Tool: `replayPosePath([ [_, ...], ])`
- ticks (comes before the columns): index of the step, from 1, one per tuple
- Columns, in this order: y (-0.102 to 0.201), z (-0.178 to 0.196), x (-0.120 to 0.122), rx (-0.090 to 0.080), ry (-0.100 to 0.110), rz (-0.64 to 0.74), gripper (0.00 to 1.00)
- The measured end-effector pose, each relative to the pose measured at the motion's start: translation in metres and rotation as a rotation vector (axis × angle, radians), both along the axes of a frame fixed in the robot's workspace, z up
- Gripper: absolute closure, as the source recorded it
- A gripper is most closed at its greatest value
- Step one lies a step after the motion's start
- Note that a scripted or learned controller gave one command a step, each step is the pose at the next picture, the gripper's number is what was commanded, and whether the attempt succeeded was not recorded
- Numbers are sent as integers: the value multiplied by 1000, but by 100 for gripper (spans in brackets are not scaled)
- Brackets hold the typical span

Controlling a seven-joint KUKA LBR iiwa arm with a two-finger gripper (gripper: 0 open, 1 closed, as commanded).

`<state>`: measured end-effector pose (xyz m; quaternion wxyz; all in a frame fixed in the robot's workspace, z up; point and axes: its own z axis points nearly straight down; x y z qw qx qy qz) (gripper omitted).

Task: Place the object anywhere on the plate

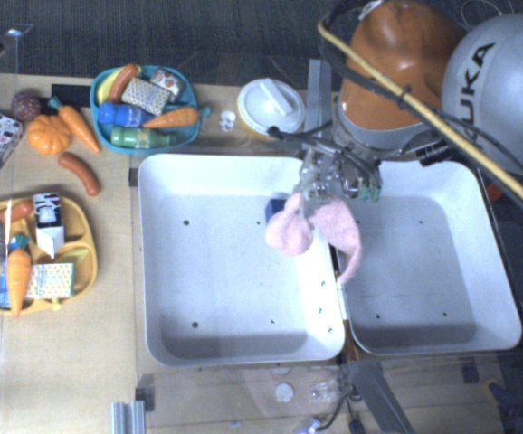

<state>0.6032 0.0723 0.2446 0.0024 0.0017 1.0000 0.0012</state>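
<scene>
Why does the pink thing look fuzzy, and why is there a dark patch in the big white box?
In the camera view, the pink cloth under the gripper looks soft-edged and slightly blurred; the left bin shows a grey shadow along its near wall; the arm's grey shell catches a bright glare.

So the bench (108, 333) is a light wood top with two shallow white bins side by side, left bin (234, 333) and right bin (442, 324). Left of them sit a yellow tray (80, 220) and a blue bowl (189, 84), both full of toy food. Loose on the wood: a small orange pumpkin (48, 135), a carrot (82, 127), a sausage (80, 174) and a white lid (271, 107).
</scene>
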Motion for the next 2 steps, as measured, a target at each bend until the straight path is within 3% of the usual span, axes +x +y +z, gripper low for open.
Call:
replayPosePath([
  [2, 97, -24, -30, 1, -1, 6, 100],
])
